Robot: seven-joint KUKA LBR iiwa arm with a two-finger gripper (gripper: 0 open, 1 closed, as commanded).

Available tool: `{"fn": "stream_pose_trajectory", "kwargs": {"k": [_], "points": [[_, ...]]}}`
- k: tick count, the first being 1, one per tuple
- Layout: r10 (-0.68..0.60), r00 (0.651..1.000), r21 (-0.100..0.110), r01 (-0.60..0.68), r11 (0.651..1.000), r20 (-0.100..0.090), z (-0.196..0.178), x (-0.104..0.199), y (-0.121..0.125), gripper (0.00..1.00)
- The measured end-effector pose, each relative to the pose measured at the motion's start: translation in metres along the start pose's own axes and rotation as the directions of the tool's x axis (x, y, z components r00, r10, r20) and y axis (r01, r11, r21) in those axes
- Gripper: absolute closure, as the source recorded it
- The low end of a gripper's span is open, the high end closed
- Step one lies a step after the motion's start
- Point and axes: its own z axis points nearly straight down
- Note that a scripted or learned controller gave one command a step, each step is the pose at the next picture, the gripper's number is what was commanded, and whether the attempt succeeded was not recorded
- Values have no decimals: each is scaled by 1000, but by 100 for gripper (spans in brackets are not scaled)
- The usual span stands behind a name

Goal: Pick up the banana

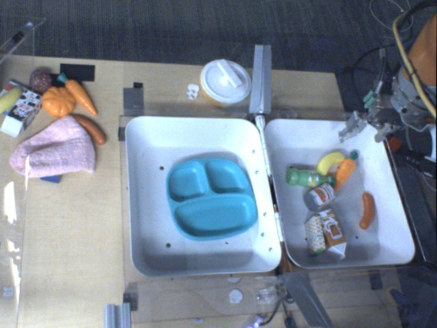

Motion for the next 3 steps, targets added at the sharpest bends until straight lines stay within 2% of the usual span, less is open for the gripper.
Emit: {"fn": "stream_pose_trajectory", "kwargs": {"k": [1, 2, 3], "points": [[-164, 987, 0, 164, 987, 1, 123, 3, 35, 0], [-252, 968, -6, 252, 968, 2, 129, 33, -9, 0], [-254, 967, -12, 254, 967, 6, 117, 33, -6, 100]]}}
